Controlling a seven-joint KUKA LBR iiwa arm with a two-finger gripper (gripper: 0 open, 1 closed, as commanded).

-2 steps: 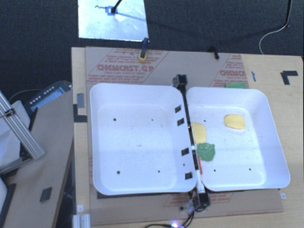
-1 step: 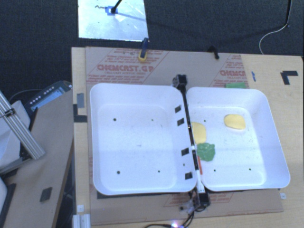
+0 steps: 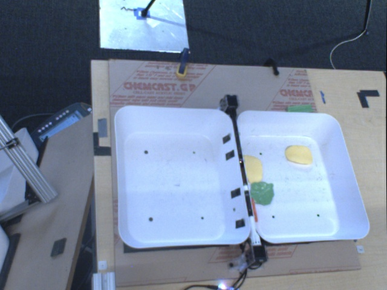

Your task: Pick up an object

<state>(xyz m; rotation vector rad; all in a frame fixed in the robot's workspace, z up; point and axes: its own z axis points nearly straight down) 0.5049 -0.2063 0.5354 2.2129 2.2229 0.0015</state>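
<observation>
The right bin (image 3: 338,180) holds three small objects. A pale yellow oval piece (image 3: 299,155) lies near its middle. A second yellow piece (image 3: 253,168) rests against the bin's left wall, and a green lump (image 3: 262,193) sits just below it, with a thin orange sliver (image 3: 254,212) at its lower edge. The left bin (image 3: 175,174) shows only its white floor with a few dark dots.
Both bins rest on a brown board (image 3: 199,83) printed with red lettering. A shiny metal sheet (image 3: 143,16) lies on the dark floor at the back. A grey device (image 3: 60,121) and a metal rail (image 3: 24,165) stand at the left.
</observation>
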